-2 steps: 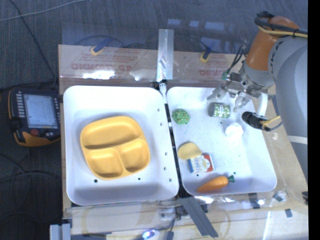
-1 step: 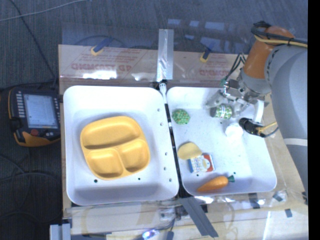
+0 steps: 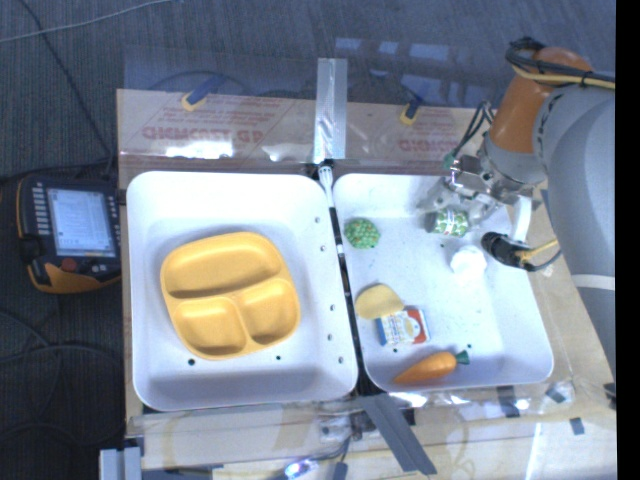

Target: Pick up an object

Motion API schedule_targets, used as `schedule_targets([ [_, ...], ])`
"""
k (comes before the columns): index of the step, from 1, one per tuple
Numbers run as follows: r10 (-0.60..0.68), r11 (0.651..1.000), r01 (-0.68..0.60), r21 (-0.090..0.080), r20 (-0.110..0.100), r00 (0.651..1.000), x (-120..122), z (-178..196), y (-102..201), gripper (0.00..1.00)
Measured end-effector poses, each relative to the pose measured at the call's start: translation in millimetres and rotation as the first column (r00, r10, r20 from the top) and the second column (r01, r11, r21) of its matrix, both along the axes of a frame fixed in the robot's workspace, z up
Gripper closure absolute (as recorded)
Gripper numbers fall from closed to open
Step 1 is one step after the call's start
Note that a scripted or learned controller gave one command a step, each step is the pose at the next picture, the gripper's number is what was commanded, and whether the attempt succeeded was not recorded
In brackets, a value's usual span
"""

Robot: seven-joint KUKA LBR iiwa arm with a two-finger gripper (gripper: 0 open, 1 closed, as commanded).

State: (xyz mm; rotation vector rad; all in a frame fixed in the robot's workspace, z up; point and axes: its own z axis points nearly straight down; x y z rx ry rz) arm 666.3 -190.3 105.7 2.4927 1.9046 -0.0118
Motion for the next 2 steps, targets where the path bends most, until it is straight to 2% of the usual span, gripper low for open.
schedule_targets([
  [1,0.067,0.998,-0.067,0.008,0.002,0.998,-85.4,125.0,30.0,1.00],
  [2,0.086,0.996,-0.086,0.008,0.002,0.996,-96.4,193.3,80.9,1.00],
])
